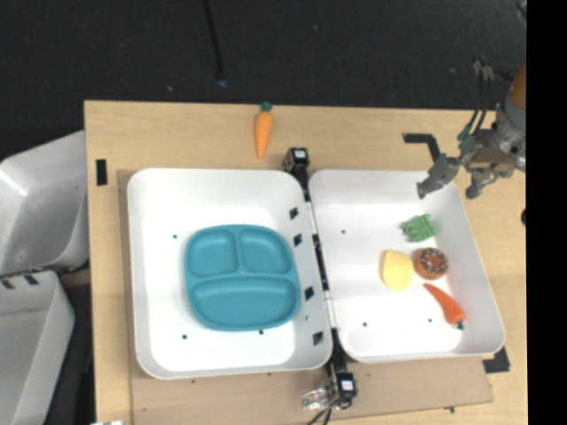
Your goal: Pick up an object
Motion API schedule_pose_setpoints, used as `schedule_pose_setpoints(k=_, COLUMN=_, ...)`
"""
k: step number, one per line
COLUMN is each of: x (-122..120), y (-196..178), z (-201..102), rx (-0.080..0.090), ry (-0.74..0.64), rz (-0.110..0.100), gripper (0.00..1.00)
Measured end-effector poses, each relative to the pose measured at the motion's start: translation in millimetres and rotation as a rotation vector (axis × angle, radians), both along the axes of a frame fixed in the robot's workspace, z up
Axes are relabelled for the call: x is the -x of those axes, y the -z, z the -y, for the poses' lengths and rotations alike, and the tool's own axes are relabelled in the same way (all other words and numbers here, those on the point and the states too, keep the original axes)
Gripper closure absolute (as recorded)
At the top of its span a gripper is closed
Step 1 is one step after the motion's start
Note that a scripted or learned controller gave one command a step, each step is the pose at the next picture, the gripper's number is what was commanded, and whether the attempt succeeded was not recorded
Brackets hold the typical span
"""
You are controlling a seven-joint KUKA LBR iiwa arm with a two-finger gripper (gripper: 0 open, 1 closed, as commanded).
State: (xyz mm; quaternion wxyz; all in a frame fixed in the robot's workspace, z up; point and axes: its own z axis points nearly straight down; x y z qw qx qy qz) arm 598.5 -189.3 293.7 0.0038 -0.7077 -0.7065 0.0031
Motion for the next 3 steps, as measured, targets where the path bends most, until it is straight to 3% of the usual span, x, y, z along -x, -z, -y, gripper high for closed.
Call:
schedule_pose_setpoints(k=1, x=-1.7, y=-6.5, z=-0.5, rx=0.002, ry=-0.002, rz=0.011, gripper=0.00)
schedule_pose_setpoints(k=3, x=-4.7, y=89.0, z=11.0, rx=0.002, ry=-0.001, rz=0.007, gripper=0.00)
